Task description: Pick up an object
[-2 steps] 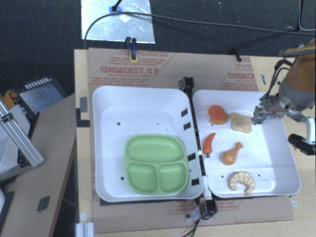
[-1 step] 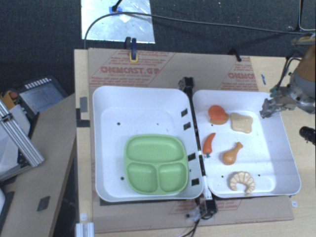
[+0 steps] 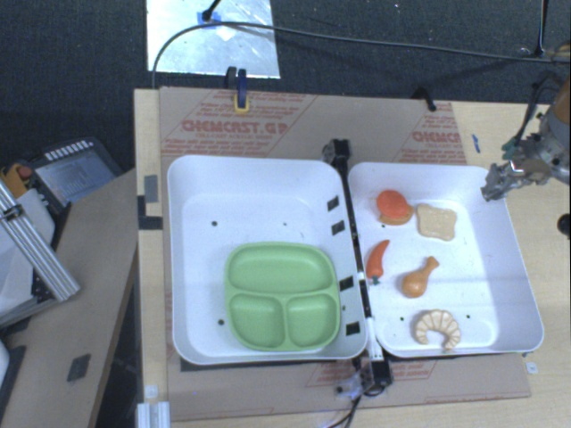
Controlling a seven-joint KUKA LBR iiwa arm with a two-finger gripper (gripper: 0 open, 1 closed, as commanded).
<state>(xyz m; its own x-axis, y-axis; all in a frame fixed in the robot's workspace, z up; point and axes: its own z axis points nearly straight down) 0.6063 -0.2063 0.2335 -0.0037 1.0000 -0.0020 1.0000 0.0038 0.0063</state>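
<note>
The robot's grey metal tool (image 3: 500,184), a cluster of pale blocks and brackets, below an orange-banded wrist (image 3: 561,105).

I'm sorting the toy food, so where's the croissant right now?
The croissant lies in the right bin, near its front edge, just below the drumstick.
</note>
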